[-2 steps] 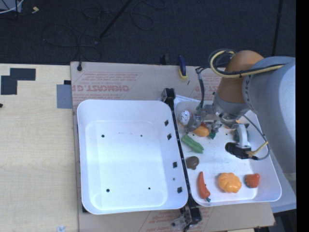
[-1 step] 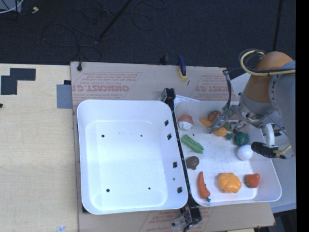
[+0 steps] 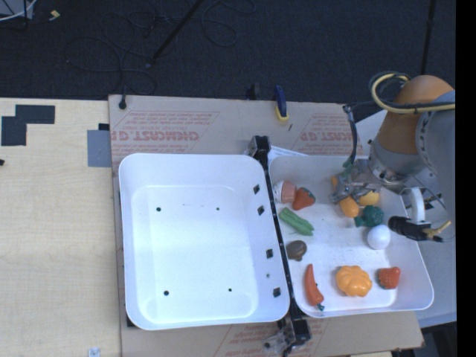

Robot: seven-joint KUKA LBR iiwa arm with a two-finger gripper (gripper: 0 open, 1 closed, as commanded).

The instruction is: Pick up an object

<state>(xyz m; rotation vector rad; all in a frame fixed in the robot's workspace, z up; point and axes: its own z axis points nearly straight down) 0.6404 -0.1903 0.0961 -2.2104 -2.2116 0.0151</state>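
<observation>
Arm over the right bin (image 3: 416,303) — gripper (image 3: 351,193) low among toys.
It sits beside an orange ball (image 3: 349,207) and green piece (image 3: 370,216); jaw state — cannot tell.

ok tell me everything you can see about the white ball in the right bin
The white ball is small, round, smooth and plain, plastic by its look. It lies on the floor of the right bin, toward its right side, just below a dark green toy that it seems to touch, and above a red one. The gripper is up-left of it, apart.
</observation>
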